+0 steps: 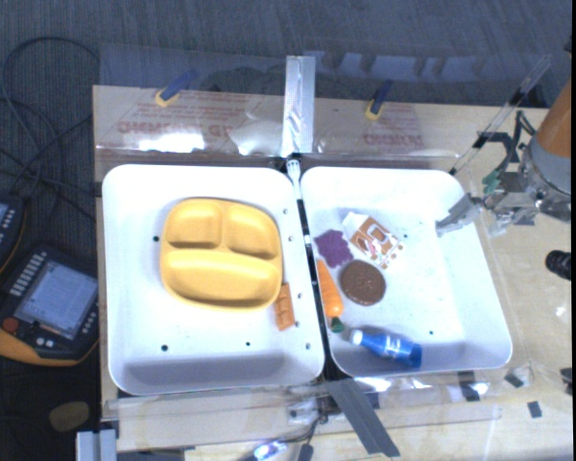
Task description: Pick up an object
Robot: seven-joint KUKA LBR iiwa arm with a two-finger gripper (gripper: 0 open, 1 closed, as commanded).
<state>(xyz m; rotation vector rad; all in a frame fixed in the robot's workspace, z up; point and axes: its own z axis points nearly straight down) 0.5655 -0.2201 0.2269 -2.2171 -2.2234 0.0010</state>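
— On the bench, what sits in the two white bins?

— Left bin [134, 353]: a yellow divided tray [221, 253], with a small orange piece [284, 307] just beside its near right corner. Right bin [461, 325]: a purple toy [333, 247], a red-and-white packet [375, 240], a brown disc [363, 282], a carrot [329, 288] along the left wall, and a blue bottle [389, 345] lying near the front.

— And the gripper [480, 209]?

— It hangs over the right bin's far right edge, well apart from those objects. I cannot tell how its jaws stand; nothing shows between them.
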